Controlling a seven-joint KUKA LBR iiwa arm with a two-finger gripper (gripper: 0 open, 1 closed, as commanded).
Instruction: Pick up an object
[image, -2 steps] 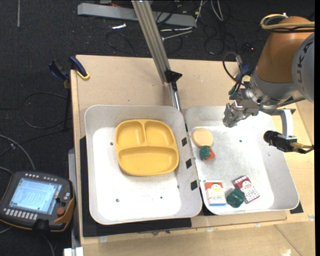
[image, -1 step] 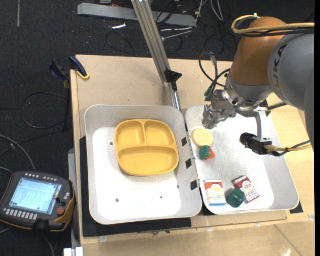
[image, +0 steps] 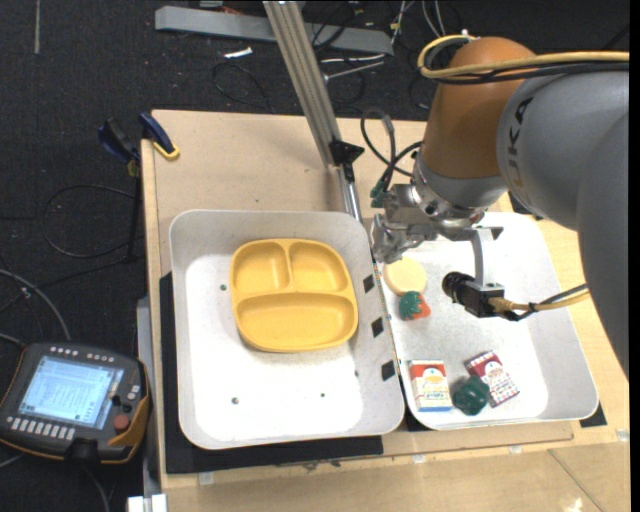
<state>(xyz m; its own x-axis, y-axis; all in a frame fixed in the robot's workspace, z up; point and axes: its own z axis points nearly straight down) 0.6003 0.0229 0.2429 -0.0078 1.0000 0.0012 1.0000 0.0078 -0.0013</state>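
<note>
Camera view | gripper (image: 392, 243) low over right bin (image: 560, 330) near its left wall, fingers' state cannot be told | pale yellow round object (image: 405, 276) just below gripper, red-green object (image: 413, 306) beside it | two small cartons (image: 431, 385) and green object (image: 470, 396) at bin's front | yellow divided tray (image: 293, 295) in left bin (image: 200, 380)
</note>
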